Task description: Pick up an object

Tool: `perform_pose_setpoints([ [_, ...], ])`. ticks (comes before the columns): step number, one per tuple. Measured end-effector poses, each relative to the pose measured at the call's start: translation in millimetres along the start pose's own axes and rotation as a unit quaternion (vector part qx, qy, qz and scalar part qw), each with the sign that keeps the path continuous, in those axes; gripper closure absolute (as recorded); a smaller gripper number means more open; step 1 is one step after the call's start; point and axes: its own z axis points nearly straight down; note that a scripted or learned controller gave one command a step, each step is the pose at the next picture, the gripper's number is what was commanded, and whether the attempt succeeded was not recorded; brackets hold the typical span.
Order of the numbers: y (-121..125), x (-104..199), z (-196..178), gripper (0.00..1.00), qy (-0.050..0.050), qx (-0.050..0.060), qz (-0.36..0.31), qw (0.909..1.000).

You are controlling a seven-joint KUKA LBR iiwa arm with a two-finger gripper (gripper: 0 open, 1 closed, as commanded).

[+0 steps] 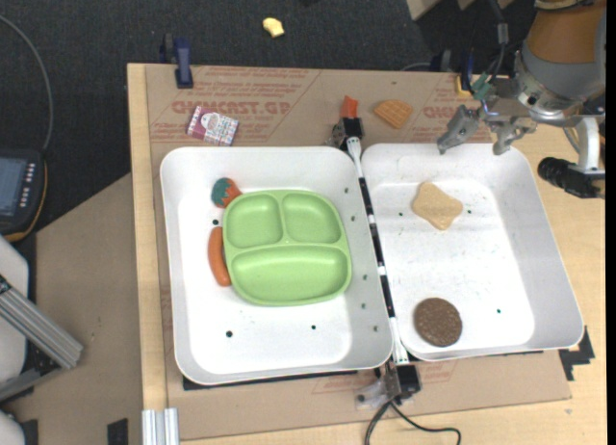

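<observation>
Above right bin, spread metal jaws [478,132], lumpy tan bread [436,205]

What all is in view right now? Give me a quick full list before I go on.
Bins: 2, white, side by side on the bench, left and right.
Divided plate: 1, green, left bin.
Toy sausage: 1, orange, against the plate's left edge.
Small round toy: 1, teal and red, at the plate's upper left corner.
Bread piece: 1, tan, right bin, upper middle.
Round patty: 1, brown, right bin, near front.
Cracker: 1, tan, on cardboard behind the bins.
Packet: 1, pink and white, on cardboard.
Yellow scrap: 1, floor.
Gripper: 1, grey, open, above right bin's back edge.
</observation>
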Motion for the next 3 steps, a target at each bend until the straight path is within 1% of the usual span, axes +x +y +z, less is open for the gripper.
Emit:
perform_pose_setpoints([
  [1,-7.0,4.6,161.3,0.00,-0.002,-0.001,0.000,1.0000],
  [2,-2.8,3.4,140.1,1.00,-0.003,-0.007,0.001,1.0000],
  [3,-3.1,3.4,140.9,0.00,-0.002,-0.006,0.001,1.0000],
])
